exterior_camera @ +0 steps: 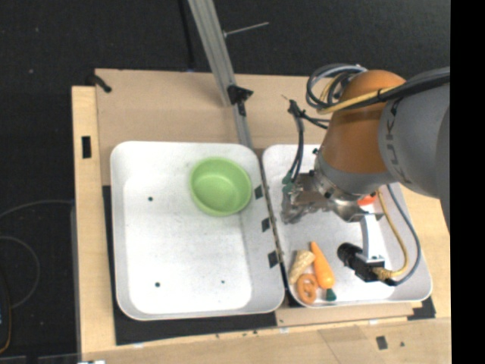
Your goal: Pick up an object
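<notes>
A green bowl [220,186] sits in the left bin [151,233], near its far right corner. In the right bin [413,283], by the near left corner, lie an orange carrot [322,265], a pale beige piece [301,262], a round orange slice [307,287] and a small teal bit [330,296]. My gripper [297,203] hangs over the left part of the right bin, just beyond those pieces. The wrist hides its fingertips. A small red-orange thing [368,199] peeks out from under the arm.
The two white bins stand side by side on a tan bench [167,108]. A grey metal post [216,48] slants up from the back edge between them. The arm covers much of the right bin.
</notes>
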Controlling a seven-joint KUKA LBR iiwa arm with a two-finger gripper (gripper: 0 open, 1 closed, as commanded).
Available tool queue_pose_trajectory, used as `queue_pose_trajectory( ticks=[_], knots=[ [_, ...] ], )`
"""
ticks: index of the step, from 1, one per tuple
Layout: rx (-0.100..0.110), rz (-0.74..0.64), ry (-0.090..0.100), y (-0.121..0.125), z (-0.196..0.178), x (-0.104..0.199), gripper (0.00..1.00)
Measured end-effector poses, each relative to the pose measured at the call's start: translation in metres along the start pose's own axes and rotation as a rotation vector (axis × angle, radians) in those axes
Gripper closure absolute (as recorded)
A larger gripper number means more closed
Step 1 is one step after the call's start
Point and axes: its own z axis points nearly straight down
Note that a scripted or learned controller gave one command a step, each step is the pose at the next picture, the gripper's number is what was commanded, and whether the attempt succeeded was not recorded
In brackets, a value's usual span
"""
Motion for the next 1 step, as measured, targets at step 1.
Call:
queue_pose_trajectory(
  ticks=[1],
  knots=[
    [-0.003,-0.002,0.001,0.0023,-0.0097,0.0599,1.00]
  ],
)
